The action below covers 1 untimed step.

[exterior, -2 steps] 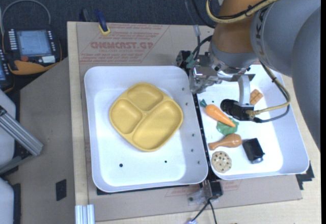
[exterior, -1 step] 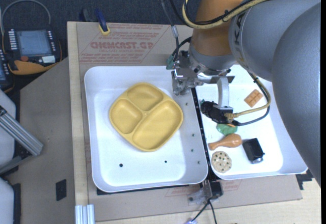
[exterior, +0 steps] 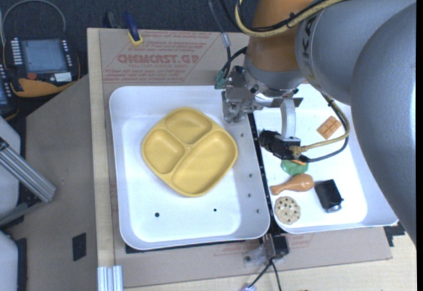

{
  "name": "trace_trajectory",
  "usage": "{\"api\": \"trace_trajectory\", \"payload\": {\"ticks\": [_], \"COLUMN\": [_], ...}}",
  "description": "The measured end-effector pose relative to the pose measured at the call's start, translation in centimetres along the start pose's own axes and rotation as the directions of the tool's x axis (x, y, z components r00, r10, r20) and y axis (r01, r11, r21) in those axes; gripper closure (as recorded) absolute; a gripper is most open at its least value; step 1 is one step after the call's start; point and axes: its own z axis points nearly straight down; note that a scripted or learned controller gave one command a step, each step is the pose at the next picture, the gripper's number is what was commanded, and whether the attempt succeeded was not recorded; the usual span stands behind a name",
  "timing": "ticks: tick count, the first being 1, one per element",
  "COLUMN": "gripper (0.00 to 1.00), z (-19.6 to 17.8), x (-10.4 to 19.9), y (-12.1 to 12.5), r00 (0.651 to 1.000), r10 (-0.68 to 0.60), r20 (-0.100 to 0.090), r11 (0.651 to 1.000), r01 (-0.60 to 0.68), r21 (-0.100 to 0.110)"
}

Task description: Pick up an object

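Overhead, the grey arm with its orange band reaches in from the right, and the gripper [exterior: 232,110] hangs at the left bin's [exterior: 125,151] right wall, just beside the yellow divided plate [exterior: 190,150]; how its jaws stand I cannot tell. Across in the right bin [exterior: 360,177] lie a toy drumstick [exterior: 293,184], a cookie [exterior: 286,207], a black block [exterior: 328,194] and a small brown piece [exterior: 328,127].

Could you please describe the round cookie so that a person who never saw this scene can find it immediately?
Look at the right white bin, at its corner nearest the camera, next to the left bin. The cookie lies there, just below the tan drumstick-shaped toy and left of the black block. It alone is a flat, pale disc with dark specks.
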Motion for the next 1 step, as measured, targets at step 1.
{"api": "trace_trajectory", "payload": {"ticks": [1], "gripper": [0.00], "z": [0.00], "x": [-0.02], "y": [0.00], "r00": [1.000], "r10": [0.000], "r20": [0.000], "r11": [1.000], "r01": [0.000], "r21": [0.000]}}
